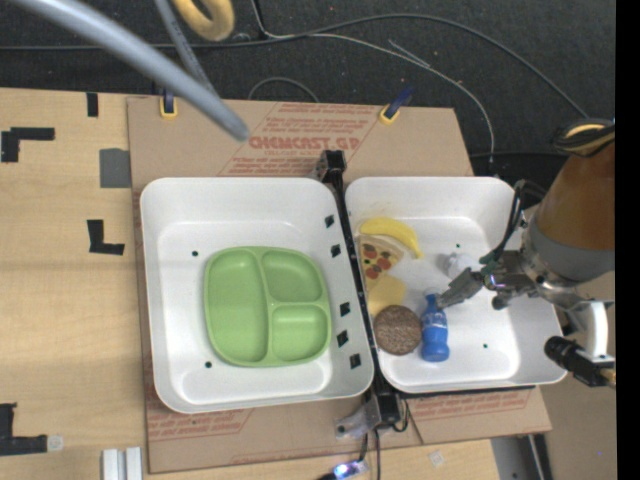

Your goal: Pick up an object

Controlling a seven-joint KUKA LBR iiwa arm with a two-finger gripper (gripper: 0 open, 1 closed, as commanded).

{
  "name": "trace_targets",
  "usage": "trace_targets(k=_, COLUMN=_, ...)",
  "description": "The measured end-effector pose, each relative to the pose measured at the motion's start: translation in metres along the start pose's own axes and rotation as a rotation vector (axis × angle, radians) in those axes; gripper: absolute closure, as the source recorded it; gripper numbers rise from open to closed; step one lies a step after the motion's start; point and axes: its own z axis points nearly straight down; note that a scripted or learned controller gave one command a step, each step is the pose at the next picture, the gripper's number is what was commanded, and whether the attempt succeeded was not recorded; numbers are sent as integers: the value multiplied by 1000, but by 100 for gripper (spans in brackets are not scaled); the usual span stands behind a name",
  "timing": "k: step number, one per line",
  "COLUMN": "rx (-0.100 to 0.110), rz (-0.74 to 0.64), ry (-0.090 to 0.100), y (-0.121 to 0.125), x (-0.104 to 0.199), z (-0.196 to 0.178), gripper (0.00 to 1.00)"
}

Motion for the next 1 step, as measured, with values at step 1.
trace_targets(k=1, rx=5, rz=0, ry=2, y=0, x=8, z=46, gripper=0)
